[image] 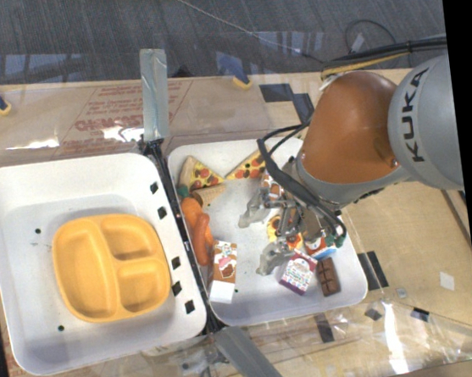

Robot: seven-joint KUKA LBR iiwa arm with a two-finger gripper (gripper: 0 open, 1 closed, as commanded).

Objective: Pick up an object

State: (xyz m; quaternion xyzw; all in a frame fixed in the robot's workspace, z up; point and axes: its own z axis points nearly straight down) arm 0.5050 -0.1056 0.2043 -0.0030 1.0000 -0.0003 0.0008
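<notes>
Gripper [264, 240] is low inside the right bin [350, 284], over its middle; two metal fingers [251, 216] show, one toward the upper side and one lower, spread fairly wide with bare bin floor between them and nothing held. Candidate objects all sit in this bin: pizza slice [198, 176] at the top left corner, second slice [249, 170] beside it, carrot [197, 228] along the left wall, small carton [224, 260] just below the carrot, white block [222, 292] near the bottom wall, purple pouch [296, 276] and chocolate bar [327, 276] at lower right, just beside the lower finger. All look like toy food: judged light, rigid plastic or card, smooth and likely slippery, not fragile. Best bet appears to be the pouch or the carton, taken across the short sides; both are boxy, offering flat faces. The carrot is rounded and tapers, so it may squirt out; the flat slices and bar lie low against the floor, giving little to pinch. Room: centre of the bin is open, but the carrot and white block hug the walls, leaving little clearance for a finger on that side. The left bin [8, 280] carries a yellow tray [109, 265], well apart from the work. The wrist bulk and cables [278, 148] overhang the bin's right half, hiding part of it.
</notes>
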